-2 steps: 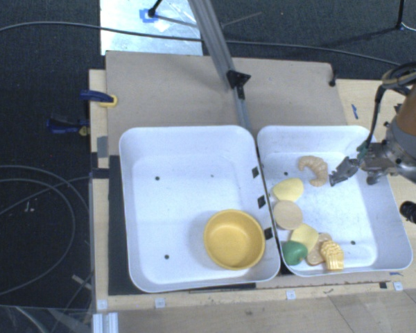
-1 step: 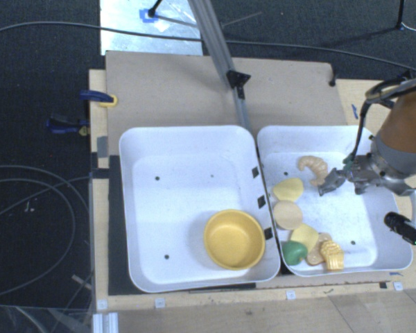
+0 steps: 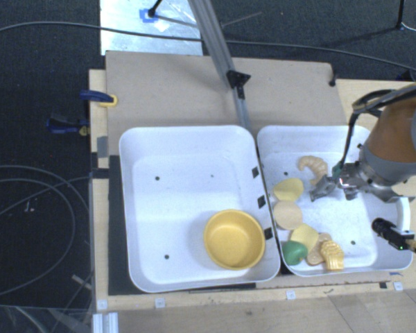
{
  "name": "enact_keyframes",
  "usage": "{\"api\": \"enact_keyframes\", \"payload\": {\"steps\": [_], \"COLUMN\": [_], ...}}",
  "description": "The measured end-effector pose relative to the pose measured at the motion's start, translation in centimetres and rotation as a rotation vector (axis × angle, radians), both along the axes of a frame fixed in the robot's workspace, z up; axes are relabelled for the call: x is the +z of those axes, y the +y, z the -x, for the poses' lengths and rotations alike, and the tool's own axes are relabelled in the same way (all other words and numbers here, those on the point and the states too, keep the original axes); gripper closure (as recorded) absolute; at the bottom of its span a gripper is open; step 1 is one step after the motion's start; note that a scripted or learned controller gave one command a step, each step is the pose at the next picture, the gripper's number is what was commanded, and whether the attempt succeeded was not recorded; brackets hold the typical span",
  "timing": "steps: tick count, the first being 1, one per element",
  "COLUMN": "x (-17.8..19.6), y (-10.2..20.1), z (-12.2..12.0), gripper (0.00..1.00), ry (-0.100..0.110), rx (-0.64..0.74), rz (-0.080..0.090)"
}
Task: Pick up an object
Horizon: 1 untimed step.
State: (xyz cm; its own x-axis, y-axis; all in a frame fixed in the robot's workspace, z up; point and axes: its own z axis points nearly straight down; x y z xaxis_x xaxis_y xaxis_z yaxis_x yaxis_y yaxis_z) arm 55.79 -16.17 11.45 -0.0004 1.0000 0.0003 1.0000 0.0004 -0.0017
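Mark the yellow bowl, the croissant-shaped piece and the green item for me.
yellow bowl [image 3: 234, 238], camera view, inner floor of the bowl.
croissant-shaped piece [image 3: 312, 164], camera view, top of its curved back.
green item [image 3: 293, 252], camera view, middle of its upper surface.

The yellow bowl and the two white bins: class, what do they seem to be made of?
Yellow bowl: probably plastic, smooth, evenly coloured, slightly glossy. Left bin and right bin: likely thin moulded plastic, with rounded corners, shallow walls and a soft sheen.
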Motion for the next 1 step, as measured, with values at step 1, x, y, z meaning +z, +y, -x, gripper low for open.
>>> {"api": "enact_keyframes", "payload": {"steps": [1], "x": [-2.47], "y": [0.02], "z": [-0.05], "gripper": [0.0], "ry": [-0.001], "rx": [-0.001], "rz": [0.0]}}
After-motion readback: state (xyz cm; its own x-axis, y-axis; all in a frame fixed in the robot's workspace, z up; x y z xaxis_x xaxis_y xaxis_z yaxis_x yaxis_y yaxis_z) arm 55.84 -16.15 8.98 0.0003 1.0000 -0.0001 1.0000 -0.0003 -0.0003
